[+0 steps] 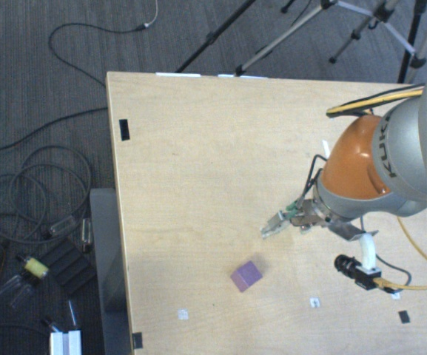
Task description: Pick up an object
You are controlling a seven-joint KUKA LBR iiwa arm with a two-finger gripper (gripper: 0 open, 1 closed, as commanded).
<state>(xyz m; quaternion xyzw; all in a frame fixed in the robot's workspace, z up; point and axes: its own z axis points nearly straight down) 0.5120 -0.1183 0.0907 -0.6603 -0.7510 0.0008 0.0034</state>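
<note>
My gripper (274, 228) hangs at centre-right over the desk (198, 161), carrying nothing; open or closed, I cannot tell. The purple cube (246, 276) lies apart, lower left, unreached.

grey arm (413, 154) coming in from the right, fat orange band (355, 163) above the wrist, wrist angled down and to the left, small gripper (272, 228) at the tip pointing left, too small and blurry for more
</note>
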